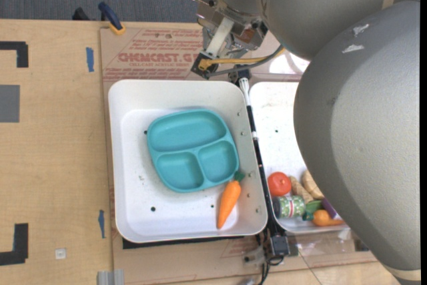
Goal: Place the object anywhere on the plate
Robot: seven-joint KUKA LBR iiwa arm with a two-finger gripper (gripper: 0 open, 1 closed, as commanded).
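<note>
A teal plate with three compartments lies in the left white bin. An orange toy carrot with a green top rests on the bin floor, just off the plate's near right corner, pointing toward the front rim. My gripper hangs from the orange-banded wrist above the far edge of the bins, over the cardboard behind them, well away from the carrot and plate. Nothing shows beneath it.
The right bin holds a red tomato, a green can, a pale bread-like piece and a small orange item near its front. The big grey arm covers most of that bin.
</note>
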